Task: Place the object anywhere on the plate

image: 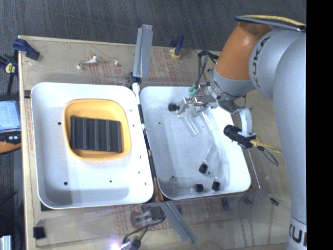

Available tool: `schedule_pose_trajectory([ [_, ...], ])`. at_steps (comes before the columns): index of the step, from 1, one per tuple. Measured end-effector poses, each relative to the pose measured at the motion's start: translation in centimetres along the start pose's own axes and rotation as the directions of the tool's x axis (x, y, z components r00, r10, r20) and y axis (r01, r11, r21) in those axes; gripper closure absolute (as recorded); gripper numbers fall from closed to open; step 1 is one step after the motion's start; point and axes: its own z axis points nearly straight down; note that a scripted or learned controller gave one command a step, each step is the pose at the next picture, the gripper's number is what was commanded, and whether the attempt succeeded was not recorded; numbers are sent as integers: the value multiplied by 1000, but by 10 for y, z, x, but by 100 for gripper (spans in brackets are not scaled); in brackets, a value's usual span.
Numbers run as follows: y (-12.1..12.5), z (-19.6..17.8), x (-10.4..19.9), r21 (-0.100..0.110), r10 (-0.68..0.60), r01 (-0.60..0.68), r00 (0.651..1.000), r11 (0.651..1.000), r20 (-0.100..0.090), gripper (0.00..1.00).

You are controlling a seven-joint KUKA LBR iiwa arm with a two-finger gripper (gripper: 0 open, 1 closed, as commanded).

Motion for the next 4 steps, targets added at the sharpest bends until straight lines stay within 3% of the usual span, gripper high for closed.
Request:
schedule_pose_trajectory([
  [1, 35, -35, 70, -3, -123, 123, 992, 992, 2, 100],
  [2, 33, -23, 120, -1, -351, 351, 936, 936, 1, 100],
  [3, 17, 1, 132, 0, -540, 540, 842, 842, 2, 100],
  [4, 17, 1, 132, -1, -539, 539, 842, 842, 2, 0],
])
